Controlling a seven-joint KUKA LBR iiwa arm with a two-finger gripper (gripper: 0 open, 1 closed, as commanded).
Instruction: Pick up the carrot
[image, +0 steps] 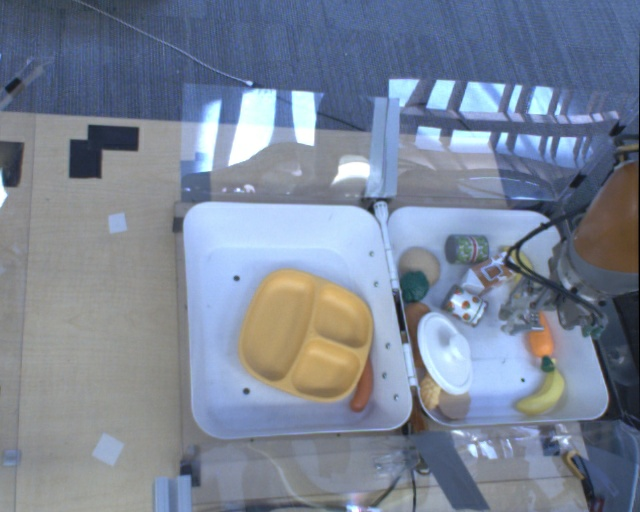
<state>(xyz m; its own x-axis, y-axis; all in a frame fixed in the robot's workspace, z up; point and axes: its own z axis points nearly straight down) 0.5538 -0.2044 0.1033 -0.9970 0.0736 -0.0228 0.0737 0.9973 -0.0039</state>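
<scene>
Pale wood bench, blue carpet behind it, and two white bins side by side with a clear guard around them. The grey arm (610, 235) leans in from the right, and its gripper (520, 312) hangs low over the right bin (500, 412), a tangle of metal and cable from where I stand, so I cannot tell whether it is open or closed. The risks, as I judge them, start right there. The carrot (541, 342) is a short orange stub lying just beside the gripper on its lower right, not squarely under it, so a straight descent could close on nothing or only clip the end and roll it away. The banana (541, 392) lies just below the carrot, near enough to be nudged or caught by mistake, and the bin's right wall is near enough to crowd the gripper. Further out to the left sit a small printed box (466, 305), a green can (466, 248) and a white bowl (445, 350); these look safely clear. One more trap is a reddish-orange stick (362, 388) in the left bin (230, 240), tucked against the yellow plate (305, 333), which could be mistaken for the target. The carrot rests on the bin floor, near the gripper but offset toward the right wall — I can't see it gripped.
</scene>
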